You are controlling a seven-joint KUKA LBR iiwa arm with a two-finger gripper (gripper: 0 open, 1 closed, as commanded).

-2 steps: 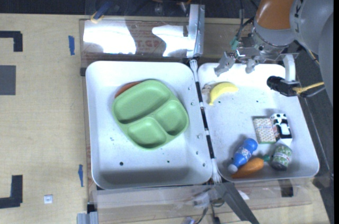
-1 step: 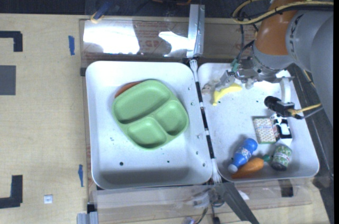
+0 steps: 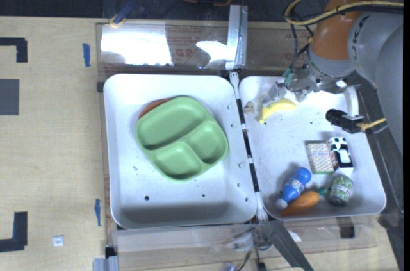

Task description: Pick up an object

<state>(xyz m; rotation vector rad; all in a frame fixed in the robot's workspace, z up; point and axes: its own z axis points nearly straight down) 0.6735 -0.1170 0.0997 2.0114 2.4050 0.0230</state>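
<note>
I count two white bins: the left bin holds one green divided plate; my gripper hovers over one yellow banana; its grip I cannot tell.

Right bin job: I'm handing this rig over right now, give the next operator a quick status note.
Gripper: low over the far end of the right bin, right beside the yellow banana; finger state unclear, nothing visibly held.
Objects: blue bottle, orange carrot, green ball, patterned card and black-and-white toy lie at the near end of the right bin. Green divided plate sits in the left bin.
Done: no pick confirmed.
Left: grasp and lift one object, probably the banana.
</note>
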